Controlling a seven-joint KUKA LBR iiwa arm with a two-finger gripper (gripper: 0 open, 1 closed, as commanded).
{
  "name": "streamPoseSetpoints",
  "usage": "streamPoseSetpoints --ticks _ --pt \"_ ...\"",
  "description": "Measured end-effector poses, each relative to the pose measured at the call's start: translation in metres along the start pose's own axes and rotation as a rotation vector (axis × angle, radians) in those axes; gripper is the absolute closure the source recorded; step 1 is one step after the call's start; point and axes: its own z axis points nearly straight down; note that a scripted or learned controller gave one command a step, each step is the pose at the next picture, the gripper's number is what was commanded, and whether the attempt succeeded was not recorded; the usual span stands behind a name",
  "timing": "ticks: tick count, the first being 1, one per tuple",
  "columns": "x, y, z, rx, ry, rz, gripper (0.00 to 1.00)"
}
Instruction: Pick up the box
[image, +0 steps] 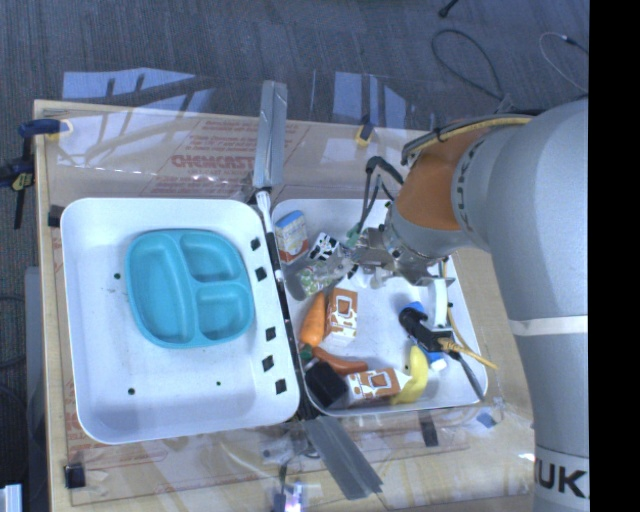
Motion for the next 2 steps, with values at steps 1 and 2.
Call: streamPoseSetpoints --ticks 1,2 --pt "0.0 0.0 0.0 0.0 0.0 0.0 0.0" --pt "0.01 0.065 0.026 0.008 0.002 -0.04 0.0"
